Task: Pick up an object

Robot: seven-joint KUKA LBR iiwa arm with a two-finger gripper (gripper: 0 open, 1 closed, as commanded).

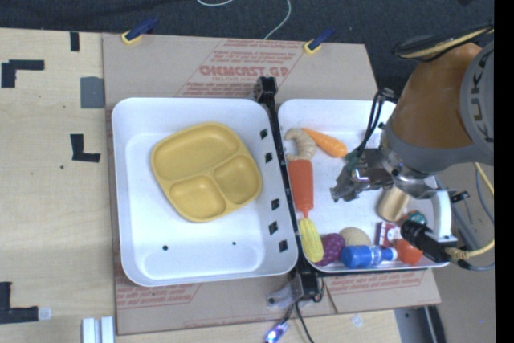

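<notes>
The gripper is poised over bare floor of the right bin; jaw state cannot be told. A descent onto 1 object is judged next.

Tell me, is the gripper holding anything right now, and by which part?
Cannot be told. The gripper sits low in the right bin, near the carrot, but no object shows between its tips.
</notes>
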